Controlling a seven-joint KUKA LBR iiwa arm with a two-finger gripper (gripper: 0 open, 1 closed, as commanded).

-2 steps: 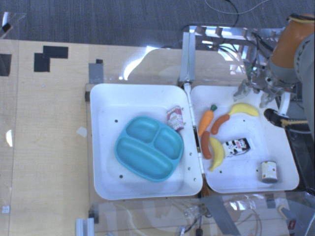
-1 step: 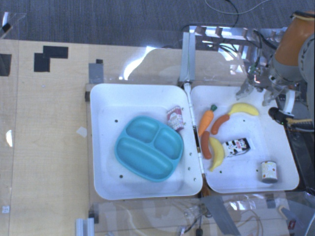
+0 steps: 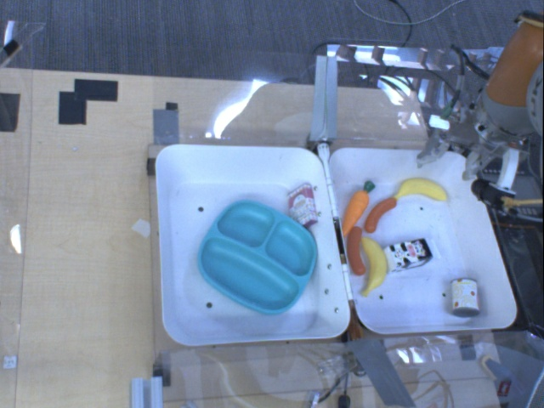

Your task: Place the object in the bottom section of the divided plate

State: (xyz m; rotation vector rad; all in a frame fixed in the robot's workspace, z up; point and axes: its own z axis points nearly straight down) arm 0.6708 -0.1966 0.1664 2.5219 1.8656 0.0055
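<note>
We judge nothing done yet: the blue plastic divided plate (image 3: 257,256) sits bare in the left white bin (image 3: 174,253), candidate objects (yellow toy banana (image 3: 422,189), orange toy carrot (image 3: 356,207)) remain in the right white bin (image 3: 497,300), gripper (image 3: 450,147) above its far edge.

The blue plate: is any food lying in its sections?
No. All three sections of the plate are bare, and the carrot and both bananas lie in the right bin.

Light wooden bench (image 3: 76,228), two shallow white bins side by side, left bin (image 3: 174,313), right bin (image 3: 497,300), touching
</note>
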